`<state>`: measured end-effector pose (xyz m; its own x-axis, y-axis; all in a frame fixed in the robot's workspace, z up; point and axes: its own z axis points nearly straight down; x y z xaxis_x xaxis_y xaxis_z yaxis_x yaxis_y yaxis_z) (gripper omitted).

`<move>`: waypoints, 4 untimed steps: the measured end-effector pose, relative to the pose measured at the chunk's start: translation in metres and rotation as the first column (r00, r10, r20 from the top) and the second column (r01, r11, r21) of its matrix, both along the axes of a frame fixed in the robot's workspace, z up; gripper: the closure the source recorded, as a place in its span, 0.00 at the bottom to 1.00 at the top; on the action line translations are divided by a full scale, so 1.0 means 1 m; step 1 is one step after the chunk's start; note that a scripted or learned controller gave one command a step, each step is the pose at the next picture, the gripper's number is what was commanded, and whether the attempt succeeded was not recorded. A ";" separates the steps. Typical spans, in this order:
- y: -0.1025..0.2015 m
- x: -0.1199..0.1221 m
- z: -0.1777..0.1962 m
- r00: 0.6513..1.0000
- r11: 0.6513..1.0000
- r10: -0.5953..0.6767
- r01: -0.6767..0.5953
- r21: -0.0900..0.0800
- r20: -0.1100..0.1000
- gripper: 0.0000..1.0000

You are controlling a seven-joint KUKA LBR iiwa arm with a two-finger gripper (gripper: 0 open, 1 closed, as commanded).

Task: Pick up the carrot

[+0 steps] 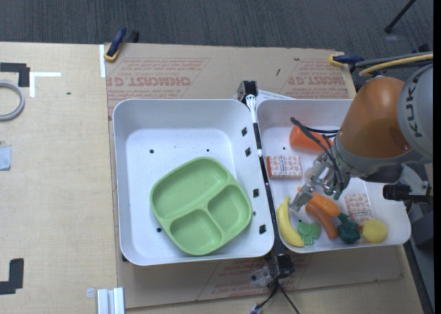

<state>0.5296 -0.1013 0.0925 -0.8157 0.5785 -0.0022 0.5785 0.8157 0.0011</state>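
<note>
The carrot (324,211), a tapered orange piece with a bushy green top, is seen lying in the right bin (275,114) beside a smooth curved banana (287,224). The metal gripper (311,189) is positioned just above the carrot's blunt end; whether it is spread cannot be told. A glossy green tray (200,205) with 3 compartments is held in the left bin (138,168).

The grey arm's two-finger gripper (311,192) hangs low in the right white bin (275,114), its metal fingertips right at the orange toy carrot (322,210). A yellow banana (288,226) curves just beneath; a green divided plate (200,205) sits well left.
</note>
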 end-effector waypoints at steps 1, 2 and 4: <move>0.000 0.001 0.010 1.000 1.000 -0.004 0.004 0.000 0.004 1.00; 0.000 0.001 0.010 1.000 1.000 -0.004 0.004 0.000 0.004 0.00; 0.001 -0.022 0.000 0.859 0.859 -0.512 0.512 0.001 -0.002 0.00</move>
<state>0.5071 -0.1008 0.0923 -0.4043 0.9146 -0.0003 0.9146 0.4043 0.0005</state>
